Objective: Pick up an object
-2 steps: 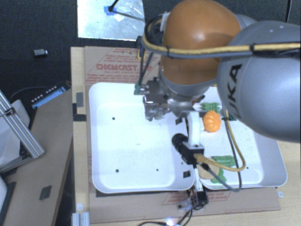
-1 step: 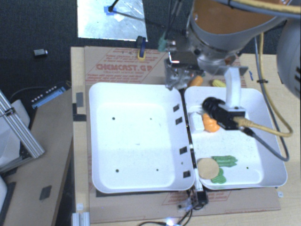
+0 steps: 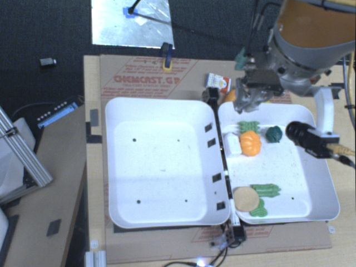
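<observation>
The task names no specific object; the candidate items all lie in the right bin (image 3: 311,204). An orange pumpkin-shaped toy (image 3: 250,143) sits near the bin's upper left area, with a green ridged piece (image 3: 248,127) touching its top edge and a small white piece (image 3: 233,144) just beside it on the left. A dark green rounded object (image 3: 273,133) lies to the right of the pumpkin, apart from it. Near the bin's lower left corner, a tan disc (image 3: 245,198) rests against a green leafy toy (image 3: 265,190), and a second green piece (image 3: 259,209) touches the disc's lower right edge. The gripper (image 3: 243,105) hangs above the upper left corner of the right bin, above and slightly left of the green ridged piece; nothing is visible between its fingers, and whether they are spread or closed cannot be determined from this view. The grey arm with its orange band (image 3: 311,15) enters from the upper right. A black cylindrical device (image 3: 306,137) on a white bracket projects over the bin's right side. The left bin (image 3: 161,166) adjoins the right bin along a row of black clips. Both bins sit on a cardboard sheet (image 3: 144,77).
</observation>
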You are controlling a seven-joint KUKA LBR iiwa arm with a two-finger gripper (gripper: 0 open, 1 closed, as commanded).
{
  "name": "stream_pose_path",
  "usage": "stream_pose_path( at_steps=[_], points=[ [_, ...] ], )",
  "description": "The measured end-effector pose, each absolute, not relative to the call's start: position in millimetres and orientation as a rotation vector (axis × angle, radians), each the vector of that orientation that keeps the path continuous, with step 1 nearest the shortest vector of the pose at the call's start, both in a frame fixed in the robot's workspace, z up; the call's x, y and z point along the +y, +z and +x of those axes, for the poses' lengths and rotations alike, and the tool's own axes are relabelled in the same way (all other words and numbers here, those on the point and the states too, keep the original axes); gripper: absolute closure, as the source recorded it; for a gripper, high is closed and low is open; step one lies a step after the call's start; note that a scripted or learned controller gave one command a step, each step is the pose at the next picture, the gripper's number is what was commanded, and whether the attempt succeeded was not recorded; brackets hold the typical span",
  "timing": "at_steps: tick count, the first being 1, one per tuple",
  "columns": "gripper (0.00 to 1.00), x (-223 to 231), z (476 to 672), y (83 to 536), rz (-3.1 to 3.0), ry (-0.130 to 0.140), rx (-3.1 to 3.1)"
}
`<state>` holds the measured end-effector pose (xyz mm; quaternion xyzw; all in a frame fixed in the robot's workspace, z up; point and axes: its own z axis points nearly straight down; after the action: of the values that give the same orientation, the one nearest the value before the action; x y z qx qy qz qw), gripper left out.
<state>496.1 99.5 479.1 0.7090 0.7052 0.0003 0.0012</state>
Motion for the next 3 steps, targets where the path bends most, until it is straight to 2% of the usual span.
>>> stream_pose_path(
  at_steps=[1,2,3],
  points=[
    [1.0,103.5,505.6,478.4,2.219,0.004,2.222],
    [1.0,107.9,554.3,482.4,2.219,0.004,2.22],
    [1.0,121.4,579.3,483.9,2.215,0.004,2.225]
  ],
)
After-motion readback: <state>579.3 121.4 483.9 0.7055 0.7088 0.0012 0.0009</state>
